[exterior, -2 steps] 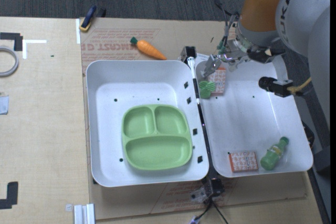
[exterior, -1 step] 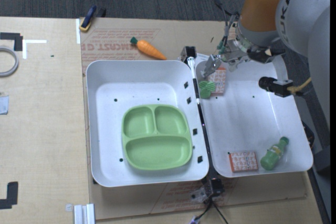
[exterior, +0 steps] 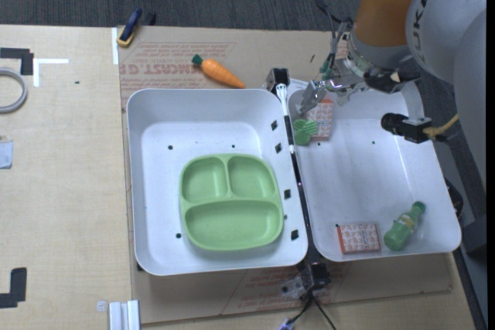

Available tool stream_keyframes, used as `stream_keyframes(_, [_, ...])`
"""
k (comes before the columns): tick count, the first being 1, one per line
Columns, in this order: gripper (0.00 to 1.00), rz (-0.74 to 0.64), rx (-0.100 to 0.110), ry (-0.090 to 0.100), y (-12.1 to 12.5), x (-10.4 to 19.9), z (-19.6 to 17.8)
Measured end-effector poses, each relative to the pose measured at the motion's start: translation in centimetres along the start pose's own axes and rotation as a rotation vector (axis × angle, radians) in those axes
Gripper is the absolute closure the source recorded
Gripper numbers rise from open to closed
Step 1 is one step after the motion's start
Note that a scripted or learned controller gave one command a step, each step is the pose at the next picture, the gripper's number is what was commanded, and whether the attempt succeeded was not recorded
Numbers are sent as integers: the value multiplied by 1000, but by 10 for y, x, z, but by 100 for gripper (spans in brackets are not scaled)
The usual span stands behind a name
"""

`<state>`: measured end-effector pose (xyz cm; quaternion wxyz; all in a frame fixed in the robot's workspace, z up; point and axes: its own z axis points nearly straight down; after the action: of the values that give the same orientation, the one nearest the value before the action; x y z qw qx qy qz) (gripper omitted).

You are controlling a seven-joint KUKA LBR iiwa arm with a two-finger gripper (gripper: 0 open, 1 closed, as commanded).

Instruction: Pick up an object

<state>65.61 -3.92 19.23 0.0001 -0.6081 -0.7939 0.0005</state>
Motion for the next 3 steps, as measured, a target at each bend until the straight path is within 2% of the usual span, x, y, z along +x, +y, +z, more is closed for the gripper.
stream_keyframes(3, [0,0,0,0,0,0,0])
